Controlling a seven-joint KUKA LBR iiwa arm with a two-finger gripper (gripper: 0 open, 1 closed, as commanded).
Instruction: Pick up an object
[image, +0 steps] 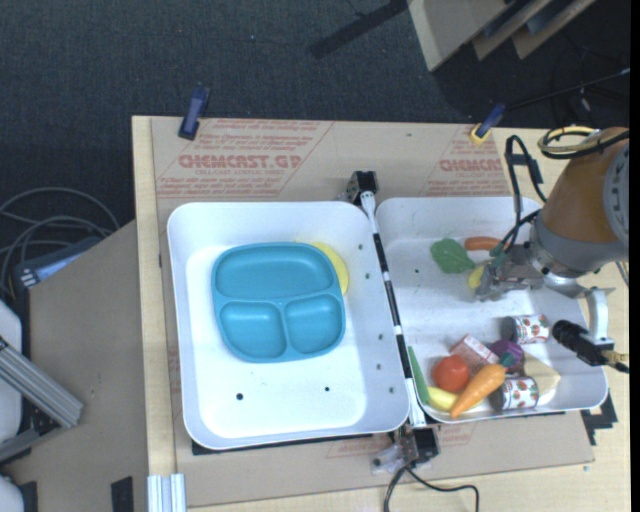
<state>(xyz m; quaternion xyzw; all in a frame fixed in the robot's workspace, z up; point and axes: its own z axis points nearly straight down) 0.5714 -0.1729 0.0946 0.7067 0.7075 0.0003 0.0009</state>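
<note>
Hand low in the right bin, beside a green toy, grip state cannot be told; more toys, carrot included, piled at near corner.

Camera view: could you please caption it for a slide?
Gripper low in right white bin; blue divided plastic plate in left.

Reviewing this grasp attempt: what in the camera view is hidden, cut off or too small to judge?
- Gripper, camera view: too small and blurred to tell whether anything is held.
- Yellow item in the left bin: mostly covered by the blue divided plate.
- Toy pile by the carrot in the right bin: overlapping pieces, labels unreadable.
- Arm: cut off by the right edge.
</note>
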